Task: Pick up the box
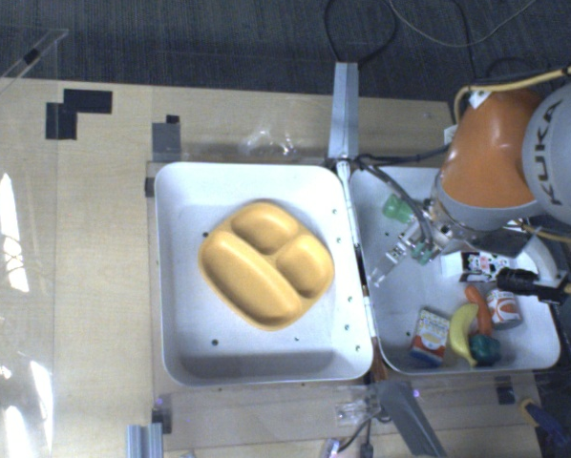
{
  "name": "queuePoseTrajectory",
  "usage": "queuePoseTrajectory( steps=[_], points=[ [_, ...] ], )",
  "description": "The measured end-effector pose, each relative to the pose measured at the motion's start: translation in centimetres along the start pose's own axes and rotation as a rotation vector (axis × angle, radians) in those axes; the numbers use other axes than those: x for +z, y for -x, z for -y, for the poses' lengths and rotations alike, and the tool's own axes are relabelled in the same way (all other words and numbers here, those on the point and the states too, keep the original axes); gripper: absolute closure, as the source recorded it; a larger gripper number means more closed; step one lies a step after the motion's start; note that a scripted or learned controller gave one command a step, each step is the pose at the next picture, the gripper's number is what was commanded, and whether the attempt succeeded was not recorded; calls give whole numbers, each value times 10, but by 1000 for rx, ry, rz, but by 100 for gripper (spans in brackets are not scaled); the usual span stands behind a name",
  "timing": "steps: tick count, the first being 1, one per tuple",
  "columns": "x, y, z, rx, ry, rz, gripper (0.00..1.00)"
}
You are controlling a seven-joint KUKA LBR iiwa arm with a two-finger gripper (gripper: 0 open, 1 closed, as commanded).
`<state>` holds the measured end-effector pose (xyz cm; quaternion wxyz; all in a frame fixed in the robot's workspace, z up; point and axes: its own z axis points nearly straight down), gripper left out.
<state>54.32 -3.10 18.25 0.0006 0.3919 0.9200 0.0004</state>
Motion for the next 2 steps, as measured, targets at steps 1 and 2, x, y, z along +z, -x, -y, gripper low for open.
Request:
queuePoseTrajectory(
  steps=[1,2],
  points=[
    [-24,73,-41,-161,2,3,0],
    [56,68,19,-147,0,0,0]
  ],
)
